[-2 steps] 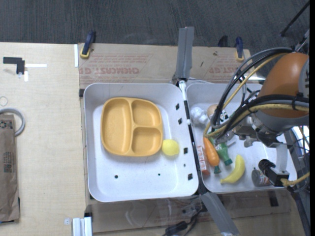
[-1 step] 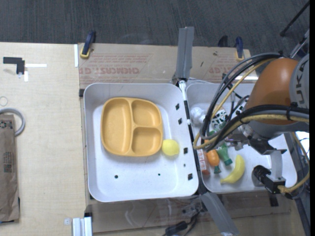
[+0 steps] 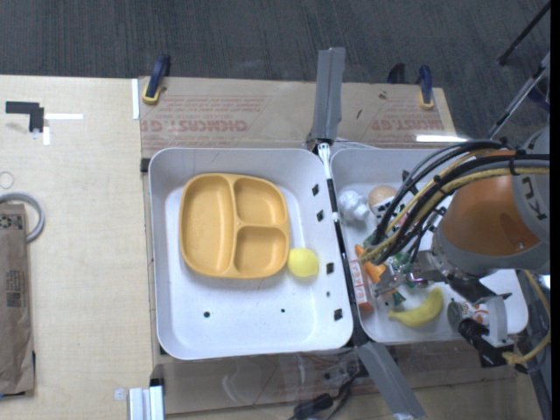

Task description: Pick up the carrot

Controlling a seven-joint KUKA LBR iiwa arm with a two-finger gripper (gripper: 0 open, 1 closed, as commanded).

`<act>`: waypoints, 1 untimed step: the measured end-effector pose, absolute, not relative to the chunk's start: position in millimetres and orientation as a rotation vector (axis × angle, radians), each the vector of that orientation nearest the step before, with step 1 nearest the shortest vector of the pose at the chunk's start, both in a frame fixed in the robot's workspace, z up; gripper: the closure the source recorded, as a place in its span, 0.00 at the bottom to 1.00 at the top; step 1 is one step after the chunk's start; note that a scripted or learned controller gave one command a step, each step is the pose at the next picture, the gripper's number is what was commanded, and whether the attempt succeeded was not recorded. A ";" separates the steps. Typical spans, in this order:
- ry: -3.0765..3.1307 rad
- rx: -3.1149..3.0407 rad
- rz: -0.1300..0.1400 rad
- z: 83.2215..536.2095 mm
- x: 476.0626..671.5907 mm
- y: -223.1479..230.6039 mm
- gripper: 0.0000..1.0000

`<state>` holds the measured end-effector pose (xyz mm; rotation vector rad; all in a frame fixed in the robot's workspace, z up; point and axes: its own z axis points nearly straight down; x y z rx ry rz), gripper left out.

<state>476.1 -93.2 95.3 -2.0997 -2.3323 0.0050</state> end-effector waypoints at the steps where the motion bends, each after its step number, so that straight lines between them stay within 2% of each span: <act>1: -2.326 -2.102 0.008 103.4 475.5 -94.2 1.00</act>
